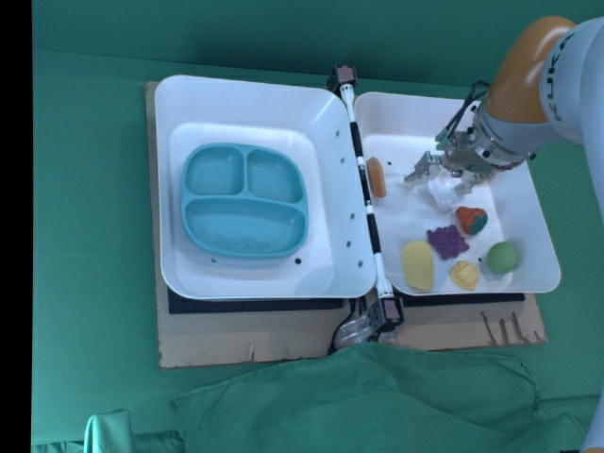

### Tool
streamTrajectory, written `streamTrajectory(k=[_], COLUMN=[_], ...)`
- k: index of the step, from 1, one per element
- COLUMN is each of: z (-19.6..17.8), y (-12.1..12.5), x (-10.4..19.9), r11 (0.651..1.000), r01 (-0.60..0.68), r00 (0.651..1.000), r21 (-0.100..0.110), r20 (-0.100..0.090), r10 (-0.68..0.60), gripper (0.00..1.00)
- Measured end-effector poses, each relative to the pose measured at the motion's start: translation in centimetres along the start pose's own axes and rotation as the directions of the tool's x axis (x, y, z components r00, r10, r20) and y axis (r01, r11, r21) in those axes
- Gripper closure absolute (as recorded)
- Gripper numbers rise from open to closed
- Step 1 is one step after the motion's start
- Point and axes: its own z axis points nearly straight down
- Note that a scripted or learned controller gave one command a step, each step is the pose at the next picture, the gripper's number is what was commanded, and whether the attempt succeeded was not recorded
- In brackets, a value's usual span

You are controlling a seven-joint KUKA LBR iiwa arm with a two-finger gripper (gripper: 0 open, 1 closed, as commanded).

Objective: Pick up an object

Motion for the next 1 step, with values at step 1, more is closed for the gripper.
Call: streamTrajectory(k=[1], z=[-1.88], y=[0.44], x=[-0.29], r11=[1.000], r01=[-0.003], r00=[1.000], r21=[-0.021], r20=[0.007], r10=[0.003], gripper=[1.00])
